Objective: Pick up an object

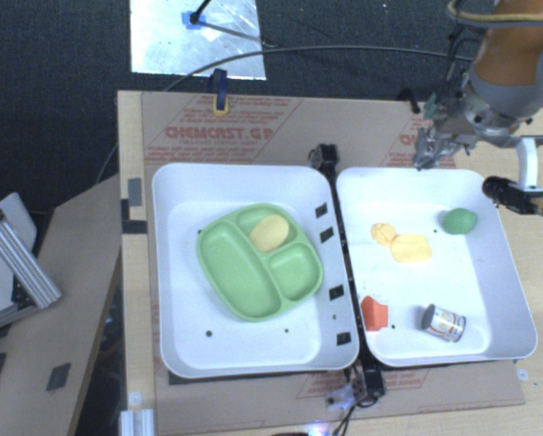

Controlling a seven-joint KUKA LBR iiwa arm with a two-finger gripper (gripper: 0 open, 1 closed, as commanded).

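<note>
My gripper [428, 157] hangs over the back rim of the right bin [489, 334], near its far left part, with nothing seen between its fingers. In the right bin lie a green round object [459, 220] at the right, a small orange-yellow piece [382, 233] touching a pale yellow block [411, 248] in the middle, a red-orange piece [373, 313] at the front left, and a small can [444, 322] on its side at the front. All of these lie well in front of the gripper.
The left bin [181, 334] holds a green divided plate [253, 266] with a yellow lump [271, 232] in its back compartment. Black clips [327, 157] sit along the seam between the bins. A cable arcs over the bench behind the bins.
</note>
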